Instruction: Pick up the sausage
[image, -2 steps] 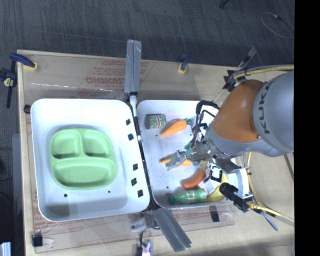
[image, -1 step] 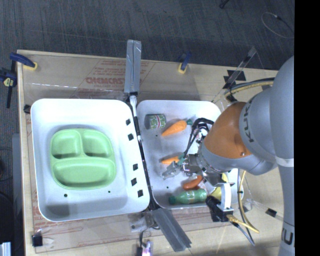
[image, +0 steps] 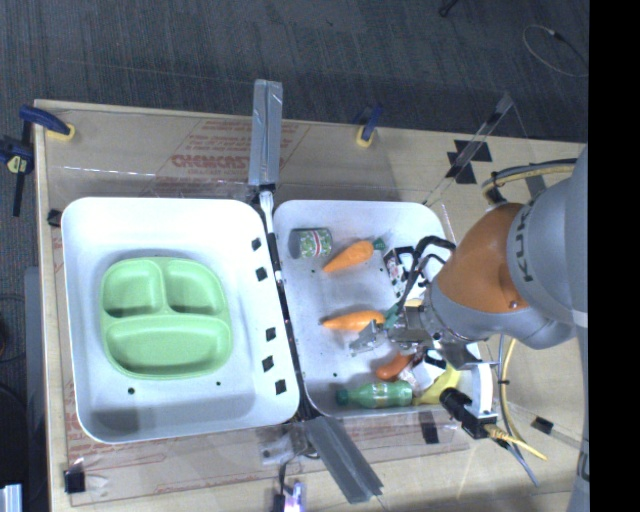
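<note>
The pincer (image: 372, 338) is seen low in the right bin (image: 300, 300), beside a carrot (image: 352, 321). How far it is opened cannot be told. The sausage (image: 393, 367) is found just below it, above the green bottle (image: 375, 395).

You see two white bins side by side on a tabletop (image: 150, 135). The left bin (image: 80, 400) holds a green divided plate (image: 165, 315). The right bin (image: 320, 380) holds a small can (image: 311, 242) at the top, two carrots (image: 348, 258) (image: 352, 321) below it, and a green bottle (image: 375, 395) lying along the bottom edge.
</note>
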